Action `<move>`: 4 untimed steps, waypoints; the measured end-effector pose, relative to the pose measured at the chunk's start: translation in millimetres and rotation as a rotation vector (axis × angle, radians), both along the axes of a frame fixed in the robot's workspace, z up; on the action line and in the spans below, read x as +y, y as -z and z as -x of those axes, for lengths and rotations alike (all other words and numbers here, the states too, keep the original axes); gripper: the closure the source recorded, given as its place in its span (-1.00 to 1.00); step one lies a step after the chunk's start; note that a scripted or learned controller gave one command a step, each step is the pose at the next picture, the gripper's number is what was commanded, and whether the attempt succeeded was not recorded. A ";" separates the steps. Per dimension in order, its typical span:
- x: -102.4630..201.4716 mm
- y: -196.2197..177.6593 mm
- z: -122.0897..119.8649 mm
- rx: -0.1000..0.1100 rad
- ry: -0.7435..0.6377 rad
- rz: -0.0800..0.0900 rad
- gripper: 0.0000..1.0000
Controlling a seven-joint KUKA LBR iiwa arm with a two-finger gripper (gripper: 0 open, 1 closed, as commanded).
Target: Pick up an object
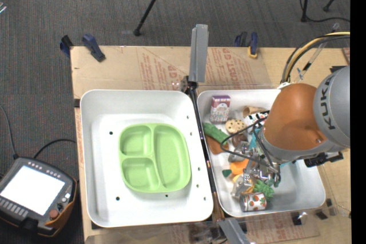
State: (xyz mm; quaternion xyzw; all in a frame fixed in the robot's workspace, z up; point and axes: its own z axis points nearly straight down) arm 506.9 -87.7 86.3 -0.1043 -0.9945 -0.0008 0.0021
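Small can [253, 201], patterned, is seen lying on its side near the front wall of the right bin [311, 194], just under the gripper [255, 173]. Judged light, stiff, a bit slippery; best taken across the round body, not the ends. Gripper is lowered into the clutter; how far it is opened cannot be told, nothing seen held. Green toy [266, 187] and orange piece [238, 168] are crowded against the can, so little room is left around it. Small carton [220, 108] and cookie [232, 126] sit further back. Left bin [97, 117] carries a green tray [154, 157]; open room is there.
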 end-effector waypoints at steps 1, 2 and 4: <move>1.4 -9.3 -0.6 0.000 -0.006 -0.001 1.00; 3.5 -201.8 -8.4 -0.018 0.144 0.003 1.00; -94.8 1.0 31.7 0.000 0.151 0.000 1.00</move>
